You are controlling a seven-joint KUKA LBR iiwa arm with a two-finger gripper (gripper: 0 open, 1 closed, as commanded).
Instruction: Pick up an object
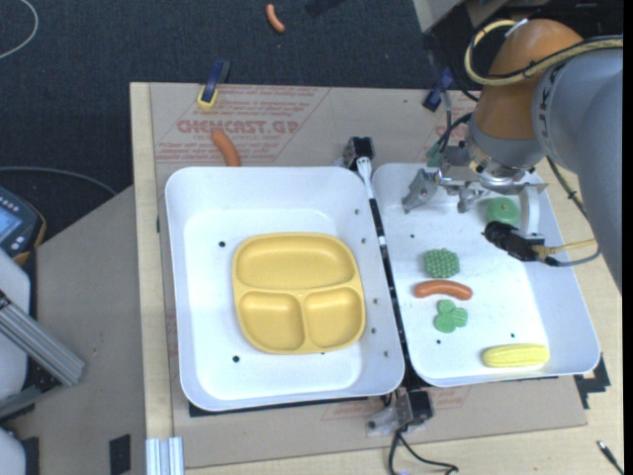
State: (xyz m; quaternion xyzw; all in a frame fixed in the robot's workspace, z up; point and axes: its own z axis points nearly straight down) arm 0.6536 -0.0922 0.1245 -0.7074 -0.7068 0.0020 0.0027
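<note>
The right bin [554,305] holds a green bumpy round piece [441,262], an orange sausage [442,289], a small green broccoli-like piece [451,316], a yellow corn cob [514,356] near the front and a green piece [499,209] at the back. My gripper [440,197] hovers low over the back left of this bin, open, with nothing between its fingers. The green piece at the back lies just to its right, and the bumpy piece lies a little in front of it.
The left bin [193,265] holds a yellow three-compartment plate [297,292]. A loose orange sausage [226,147] lies on the cardboard behind that bin, another [275,17] on the dark floor. A blue-yellow clamp [211,85] sits at the board's back edge.
</note>
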